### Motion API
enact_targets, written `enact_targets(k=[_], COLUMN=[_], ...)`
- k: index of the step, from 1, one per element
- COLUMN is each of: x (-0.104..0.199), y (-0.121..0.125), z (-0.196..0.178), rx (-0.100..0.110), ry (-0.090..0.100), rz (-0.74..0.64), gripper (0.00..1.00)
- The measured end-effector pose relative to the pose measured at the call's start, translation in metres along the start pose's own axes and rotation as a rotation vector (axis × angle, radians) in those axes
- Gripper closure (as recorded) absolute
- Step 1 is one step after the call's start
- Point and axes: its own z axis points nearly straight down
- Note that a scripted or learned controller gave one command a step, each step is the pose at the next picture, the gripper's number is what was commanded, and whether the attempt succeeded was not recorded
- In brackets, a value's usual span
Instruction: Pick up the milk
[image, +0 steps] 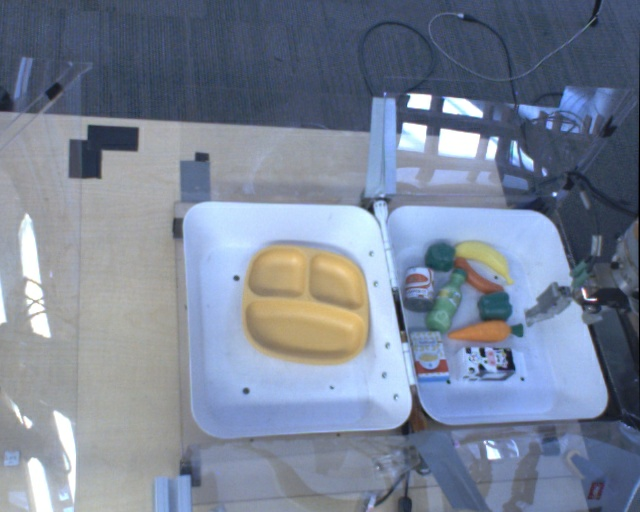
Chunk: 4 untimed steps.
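Note:
The milk (490, 362) is a small white carton with black cow patches. It lies flat near the front of the right bin (575, 385), just below a carrot (483, 331). My gripper (562, 295) hangs over the bin's right side, up and to the right of the milk and well apart from it. Nothing is visibly held in it. The arm's wrist shows at the view's right edge.
Beside the milk in the right bin are a white-and-orange carton (429, 357), a green bottle (446, 300), a can (418, 286), a banana (485, 260), and other green and orange toy foods. The left bin (210, 330) holds a yellow divided plate (305, 302).

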Motion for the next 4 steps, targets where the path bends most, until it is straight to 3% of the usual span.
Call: enact_targets(k=[1, 2, 3, 4], x=[0.059, 0.104, 0.009, 0.031], y=[-0.003, 0.040, 0.029, -0.003], z=[0.114, 0.049, -0.031, 0.094], rx=[0.003, 0.000, -0.002, 0.002], ry=[0.001, 0.001, -0.001, 0.001], rz=[0.359, 0.436, 0.491, 0.294], gripper=[0.00, 0.00, 0.00, 0.00])
